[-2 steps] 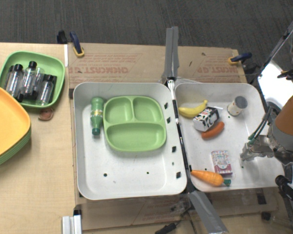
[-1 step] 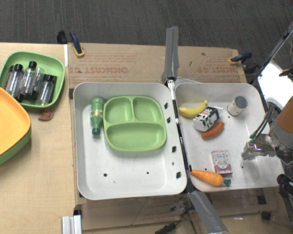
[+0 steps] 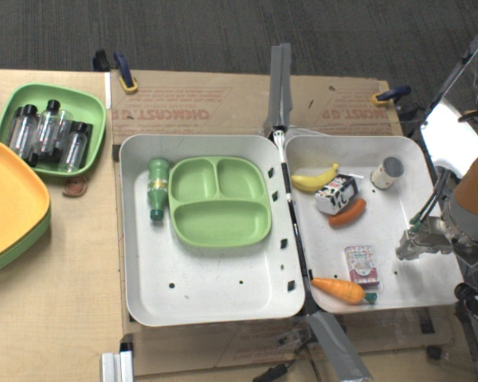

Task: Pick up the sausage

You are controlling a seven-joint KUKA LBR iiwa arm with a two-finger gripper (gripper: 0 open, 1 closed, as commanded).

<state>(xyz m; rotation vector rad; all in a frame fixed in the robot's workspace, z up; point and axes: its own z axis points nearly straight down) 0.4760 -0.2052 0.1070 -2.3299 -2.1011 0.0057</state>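
Observation:
The sausage (image 3: pixel 346 212) is a short red-orange link in the right bin (image 3: pixel 430 293). It lies tilted against the lower right side of a small black-and-white carton (image 3: pixel 335 194). My gripper (image 3: pixel 409 247) hangs low over the bin's right side, well to the right of the sausage and a little nearer the front. Nothing shows in its grasp.
The right bin also has a banana (image 3: pixel 314 179), a grey can (image 3: pixel 388 171), a pink packet (image 3: pixel 361 264) and a carrot (image 3: pixel 339 290). A green divided plate (image 3: pixel 220 201) and green bottle (image 3: pixel 157 188) sit in the left bin. A tray of bottles (image 3: pixel 51 130) and yellow plates (image 3: pixel 8 213) are far left.

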